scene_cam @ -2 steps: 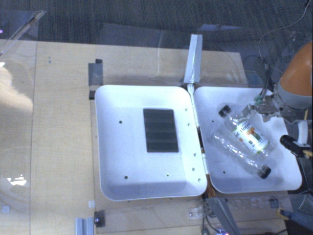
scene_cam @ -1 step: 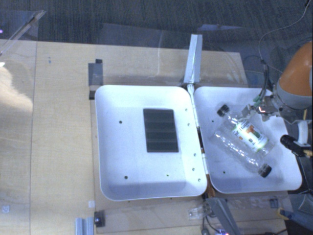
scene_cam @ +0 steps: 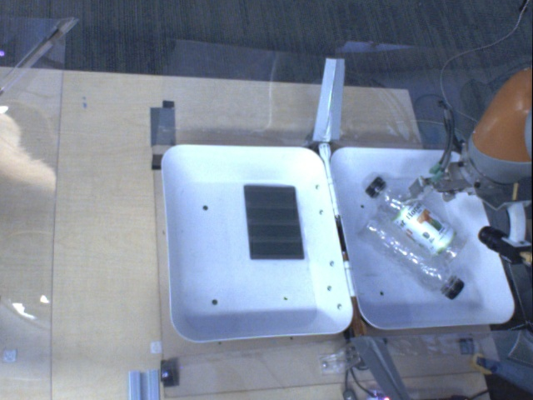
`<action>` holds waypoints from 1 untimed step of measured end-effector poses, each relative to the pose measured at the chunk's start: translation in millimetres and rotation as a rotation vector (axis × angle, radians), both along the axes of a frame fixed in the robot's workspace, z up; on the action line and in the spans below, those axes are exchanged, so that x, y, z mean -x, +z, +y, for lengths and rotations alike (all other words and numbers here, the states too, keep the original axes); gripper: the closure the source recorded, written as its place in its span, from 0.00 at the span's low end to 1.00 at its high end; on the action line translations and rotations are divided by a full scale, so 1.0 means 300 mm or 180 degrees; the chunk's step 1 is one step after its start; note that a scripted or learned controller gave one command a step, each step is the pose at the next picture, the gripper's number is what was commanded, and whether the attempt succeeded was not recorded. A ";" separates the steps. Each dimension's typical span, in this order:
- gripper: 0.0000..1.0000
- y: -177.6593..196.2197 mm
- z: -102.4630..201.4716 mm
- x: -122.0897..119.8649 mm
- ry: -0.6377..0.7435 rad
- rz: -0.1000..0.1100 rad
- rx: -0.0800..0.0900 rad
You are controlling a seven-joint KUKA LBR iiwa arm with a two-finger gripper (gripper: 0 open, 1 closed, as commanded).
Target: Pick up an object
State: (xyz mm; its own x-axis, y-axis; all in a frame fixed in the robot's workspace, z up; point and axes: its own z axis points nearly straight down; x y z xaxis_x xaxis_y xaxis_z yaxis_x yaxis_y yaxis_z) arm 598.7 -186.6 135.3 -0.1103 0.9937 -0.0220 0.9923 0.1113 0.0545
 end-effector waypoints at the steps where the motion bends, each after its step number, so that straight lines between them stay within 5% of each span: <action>1: 0.00 -0.001 0.003 0.000 0.0111 0.0006 0.0002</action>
State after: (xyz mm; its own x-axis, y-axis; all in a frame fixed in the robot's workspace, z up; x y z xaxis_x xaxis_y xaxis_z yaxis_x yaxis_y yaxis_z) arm 598.7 -185.6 135.0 -0.1450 0.9892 -0.0223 0.9879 0.1460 0.0526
